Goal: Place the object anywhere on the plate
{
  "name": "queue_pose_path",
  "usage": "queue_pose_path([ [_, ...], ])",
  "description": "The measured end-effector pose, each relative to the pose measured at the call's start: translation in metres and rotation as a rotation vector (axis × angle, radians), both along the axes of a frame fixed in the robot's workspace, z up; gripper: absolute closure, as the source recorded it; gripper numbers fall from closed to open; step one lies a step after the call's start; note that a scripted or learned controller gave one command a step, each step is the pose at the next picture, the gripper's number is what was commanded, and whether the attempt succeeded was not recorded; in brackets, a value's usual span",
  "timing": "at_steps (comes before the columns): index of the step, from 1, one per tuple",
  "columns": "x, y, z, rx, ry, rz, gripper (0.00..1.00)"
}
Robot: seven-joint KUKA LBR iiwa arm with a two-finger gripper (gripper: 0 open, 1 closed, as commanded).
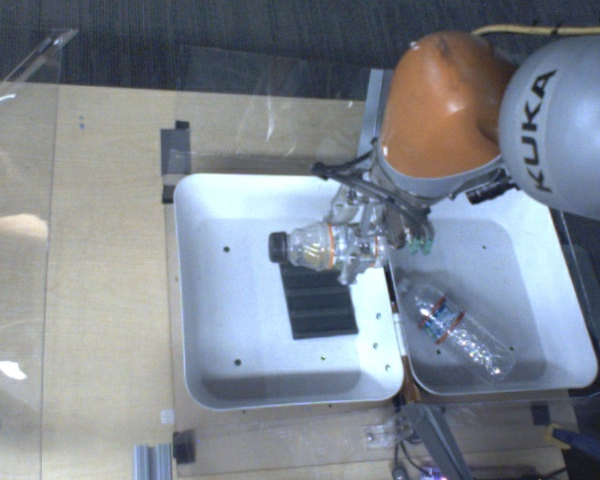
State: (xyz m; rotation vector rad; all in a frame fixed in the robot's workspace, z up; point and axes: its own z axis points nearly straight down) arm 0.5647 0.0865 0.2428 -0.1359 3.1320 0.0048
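A small clear bottle [305,248] with a black cap and a yellowish band lies on its side in the left bin [210,298], cap pointing left. My gripper [348,246] is shut on the bottle's right end, under the orange band of the arm. Just below the bottle lies the plate [320,303], a black ribbed rectangle on the bin floor. The bottle hangs over the plate's upper edge. I cannot tell whether it touches the plate.
The right bin [540,268] holds a crumpled clear plastic bottle [455,333] lying slantwise. The wall between the two bins runs right beside the gripper. The arm's grey and orange body [460,98] covers the bins' upper middle.
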Motion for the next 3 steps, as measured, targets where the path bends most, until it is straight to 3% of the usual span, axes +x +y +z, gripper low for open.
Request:
queue_pose_path([
  [1, -0.021, -0.046, -0.042, 0.000, 0.002, -0.265, 1.00],
  [2, -0.021, -0.045, -0.042, 0.001, 0.001, -0.265, 0.00],
  [3, -0.076, -0.083, -0.058, -0.002, 0.000, 0.038, 0.00],
])
